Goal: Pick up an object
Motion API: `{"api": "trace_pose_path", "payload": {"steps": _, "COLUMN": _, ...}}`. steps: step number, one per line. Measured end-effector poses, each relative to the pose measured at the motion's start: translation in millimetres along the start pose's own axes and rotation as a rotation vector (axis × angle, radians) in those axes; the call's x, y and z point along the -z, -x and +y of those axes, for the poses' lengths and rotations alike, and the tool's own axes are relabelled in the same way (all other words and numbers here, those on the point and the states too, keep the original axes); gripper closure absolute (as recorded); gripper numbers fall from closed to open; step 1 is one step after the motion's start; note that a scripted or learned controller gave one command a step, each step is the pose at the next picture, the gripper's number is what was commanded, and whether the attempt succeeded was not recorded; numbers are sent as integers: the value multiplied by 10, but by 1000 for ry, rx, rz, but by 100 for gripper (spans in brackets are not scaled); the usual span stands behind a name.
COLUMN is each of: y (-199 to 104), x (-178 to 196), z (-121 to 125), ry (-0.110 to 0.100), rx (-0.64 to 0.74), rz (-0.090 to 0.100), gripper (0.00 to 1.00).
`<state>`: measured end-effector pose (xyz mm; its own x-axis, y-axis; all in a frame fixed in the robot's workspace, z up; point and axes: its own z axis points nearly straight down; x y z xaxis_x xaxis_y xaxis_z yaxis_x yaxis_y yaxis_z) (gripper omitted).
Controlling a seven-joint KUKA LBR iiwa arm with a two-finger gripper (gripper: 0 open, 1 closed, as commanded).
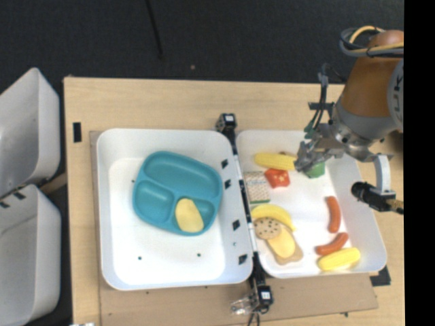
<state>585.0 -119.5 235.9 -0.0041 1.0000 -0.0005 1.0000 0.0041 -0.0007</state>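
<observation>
My gripper hangs low over the back of the right bin, right at a green object that peeks out beneath it. Just left of it lie a yellow corn-like piece and a red piece. Further forward in the same bin are a banana, a cookie, a tan toast slice, two sausages and a yellow lemon-like piece. The arm's body hides the fingertips.
The left bin holds a teal divided plate with a yellow oval piece in one compartment. A small patterned sponge-like square lies by the divider between the bins. White chairs stand off the bench's left.
</observation>
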Motion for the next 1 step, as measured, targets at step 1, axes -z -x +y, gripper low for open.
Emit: {"api": "trace_pose_path", "payload": {"steps": 1, "y": -543, "x": 9, "z": -230, "ry": 1, "rx": 1, "rz": 1, "gripper": 100}}
